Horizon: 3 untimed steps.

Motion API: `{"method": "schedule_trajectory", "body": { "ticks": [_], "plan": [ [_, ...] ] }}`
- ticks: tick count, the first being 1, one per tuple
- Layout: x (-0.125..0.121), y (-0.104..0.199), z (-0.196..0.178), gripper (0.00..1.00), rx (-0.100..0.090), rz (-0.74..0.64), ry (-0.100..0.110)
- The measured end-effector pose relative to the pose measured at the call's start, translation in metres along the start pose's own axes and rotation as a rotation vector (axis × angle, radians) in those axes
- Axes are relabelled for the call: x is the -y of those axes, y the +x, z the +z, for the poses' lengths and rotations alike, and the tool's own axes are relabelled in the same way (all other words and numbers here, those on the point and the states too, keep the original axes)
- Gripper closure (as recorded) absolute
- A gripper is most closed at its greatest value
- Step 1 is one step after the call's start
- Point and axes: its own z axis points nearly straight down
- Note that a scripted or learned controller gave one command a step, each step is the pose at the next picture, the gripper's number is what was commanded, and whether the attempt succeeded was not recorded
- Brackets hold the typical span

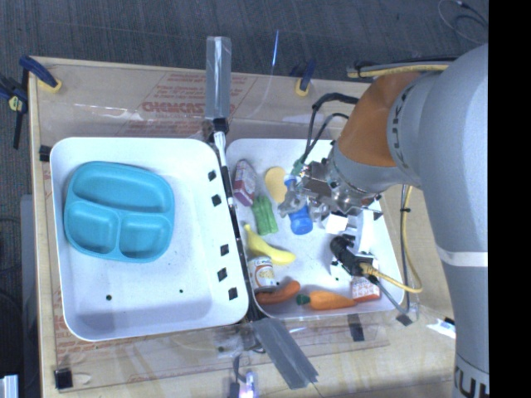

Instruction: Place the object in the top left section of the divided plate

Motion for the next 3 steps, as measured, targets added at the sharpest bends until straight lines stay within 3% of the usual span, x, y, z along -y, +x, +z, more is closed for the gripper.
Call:
{"method": "schedule_trajectory", "body": {
  "ticks": [1, 2, 3],
  "plan": [
    [-0.033, 0.068, -0.033, 1.00, 0.001, 0.046, -0.001],
    [0.022, 0.045, -0.042, 1.00, 0.001, 0.329, 0.002],
    [0.027, 0.161, -0.060, 1.00, 0.002, 0.431, 0.000]
  ]
}}
